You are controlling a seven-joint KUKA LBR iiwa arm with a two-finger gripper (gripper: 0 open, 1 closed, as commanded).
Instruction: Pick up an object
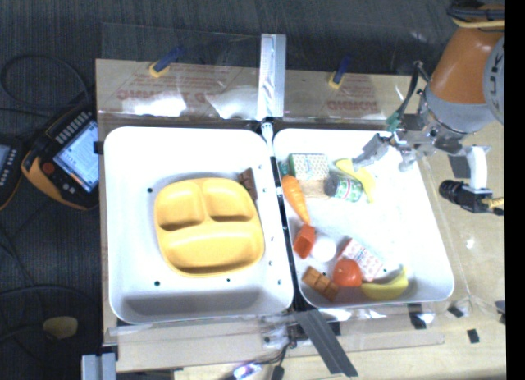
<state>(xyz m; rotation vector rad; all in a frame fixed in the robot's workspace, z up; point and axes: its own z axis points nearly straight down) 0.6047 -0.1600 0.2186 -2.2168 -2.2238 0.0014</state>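
- The gripper (379,147) hangs at the upper right of the frame, over the right bin (433,239).
- I cannot tell how its grasping part stands.
- A can (345,188) lies just below it; nothing looks lifted yet.

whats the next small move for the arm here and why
Probably lower the end effector slightly toward the can. It sits over the right bin's upper edge, just beside the can and banana, with nothing visibly between its fingers, so these look like the nearest targets.
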